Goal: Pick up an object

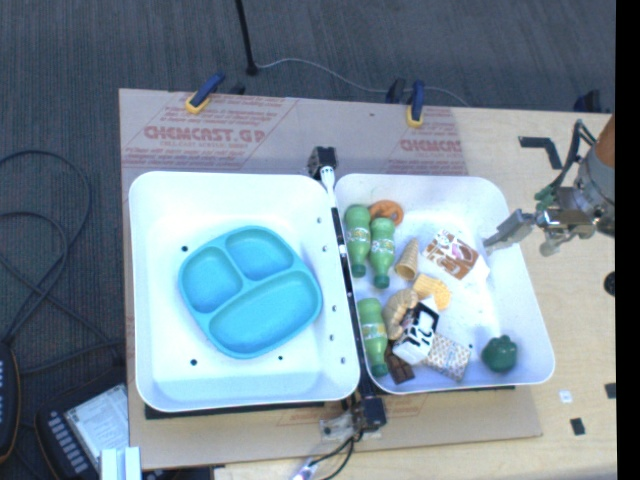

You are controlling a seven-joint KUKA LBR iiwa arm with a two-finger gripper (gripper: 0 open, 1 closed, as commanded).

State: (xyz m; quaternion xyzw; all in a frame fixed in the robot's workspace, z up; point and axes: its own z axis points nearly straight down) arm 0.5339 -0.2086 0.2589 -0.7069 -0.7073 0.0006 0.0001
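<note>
A: Worktop (250, 118) carrying two white bins side by side. Left bin (160, 198) holding a blue divided plate (250, 290), three compartments, lying near the middle.

B: And the right bin (490, 193)?

A: Crowded along its left wall and toward its near edge. Two green bottles (370, 243) standing side by side at the left wall, with an orange ring-shaped piece (386, 211) touching them at the far end. A third green bottle (372, 330) further down the same wall, toward the near-left corner.

B: Anything in the middle?

A: A white packet with brown print (455, 256), a cone-shaped tan piece (408, 258) just beside it, a yellow wedge (433, 290) below. Then a tan lumpy toy (402, 306), a black-and-white block (420, 330) and a wrapped silver packet (450, 358) bunched toward the near edge. A round dark green object (499, 353) sitting apart, in the near-right corner.

B: Gripper?

A: Gripper (530, 230) reaching in from the worktop's right edge, hanging over the right rim of the right bin, near its far-right corner. One of the fingers (505, 230) jutting leftward over the rim; nothing between them. Spread of the fingers: cannot tell at this angle.

B: Contact with any object?

A: None visible; well apart from the white packet, the nearest piece.
</note>
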